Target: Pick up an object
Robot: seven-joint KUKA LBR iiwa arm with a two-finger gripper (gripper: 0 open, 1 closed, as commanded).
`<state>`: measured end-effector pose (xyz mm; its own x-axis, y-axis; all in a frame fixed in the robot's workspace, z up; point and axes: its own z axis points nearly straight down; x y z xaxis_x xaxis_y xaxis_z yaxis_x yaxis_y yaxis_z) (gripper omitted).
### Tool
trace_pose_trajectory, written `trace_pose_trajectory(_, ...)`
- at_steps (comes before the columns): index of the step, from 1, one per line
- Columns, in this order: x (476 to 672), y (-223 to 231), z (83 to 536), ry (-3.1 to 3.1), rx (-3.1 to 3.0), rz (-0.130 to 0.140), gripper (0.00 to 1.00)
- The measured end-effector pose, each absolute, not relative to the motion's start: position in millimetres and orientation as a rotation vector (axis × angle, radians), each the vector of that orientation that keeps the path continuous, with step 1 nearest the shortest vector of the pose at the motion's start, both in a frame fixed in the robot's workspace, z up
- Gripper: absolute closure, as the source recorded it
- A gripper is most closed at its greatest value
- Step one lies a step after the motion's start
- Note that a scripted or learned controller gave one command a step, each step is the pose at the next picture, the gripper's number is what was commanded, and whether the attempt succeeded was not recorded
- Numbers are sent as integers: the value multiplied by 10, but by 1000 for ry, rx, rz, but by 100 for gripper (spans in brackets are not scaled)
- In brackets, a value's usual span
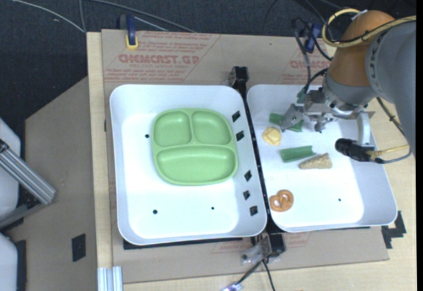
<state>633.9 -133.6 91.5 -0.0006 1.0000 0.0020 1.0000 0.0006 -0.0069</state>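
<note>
**Four little food items in the right bin, gripper parked over the back one**

Body: the arm (370,51) reaches in from the right and the gripper (305,116) sits low over the back-left part of the right bin (370,207). A green piece (284,120) pokes out right at its tip, touching or nearly so. Can't tell if the fingers are spread or pinched, they're too small and cluttered from this angle, and I wouldn't say it's holding anything.

If that green piece is the target, my guess is the trick is to come straight down so the fingers straddle its narrow side, then close and lift slowly. It looks flat and light, so it could skid away.

Other candidates: a yellow chunk (271,135) just beside the gripper toward the divider, a green stick (295,153) and a tan wedge (316,162) a bit nearer the front, and a pretzel (281,201) well apart at the front-left. The left bin (132,210) has a green divided plate (194,146).
</note>
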Motion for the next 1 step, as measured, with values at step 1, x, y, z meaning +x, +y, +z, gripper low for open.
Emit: trace_pose_trajectory(1, 6361, -1338, 1068, -2222, -2221, -2, 100)
